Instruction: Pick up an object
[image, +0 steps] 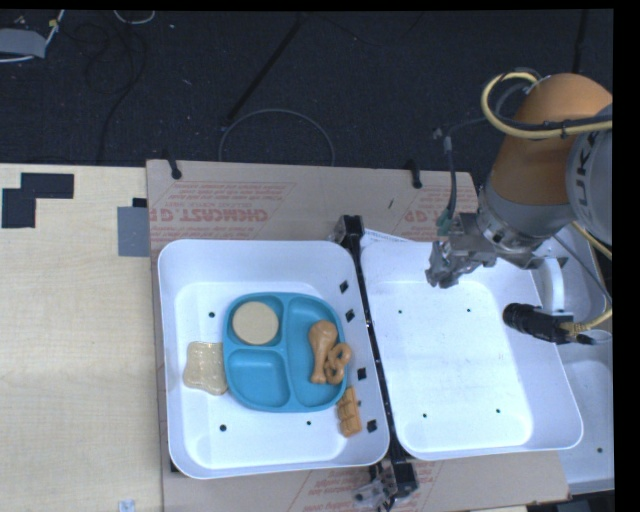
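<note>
Dark flooring with loose cables is lying beyond the far edge of the pale wooden surface (70, 330), where a cardboard sheet (280, 200) is carrying two shallow white bins side by side. Things that could be picked are all sitting in the left bin (185, 270): a blue divided plate (265, 385) is resting near its middle, with a round tan disc (254, 322) lying in the plate's far-left compartment and a brown drumstick-shaped piece (323, 348) lying in the right compartment, a small pretzel-like piece (341, 358) touching it on its right. A pale bread-like slab (205, 367) is leaning against the plate's left rim, on the bin floor. A small brown chunk (349, 412) is lying just off the plate's near-right corner, close to the bin's right wall.

Over in the right bin (470, 400), the hand (445, 272) is hanging above the far-left part of the floor, well apart from every one of those pieces. Nothing is showing between its fingers, and whether they are spread or closed I cannot tell. Behind it the arm (545, 150), grey with its orange band, is reaching in from the right.
</note>
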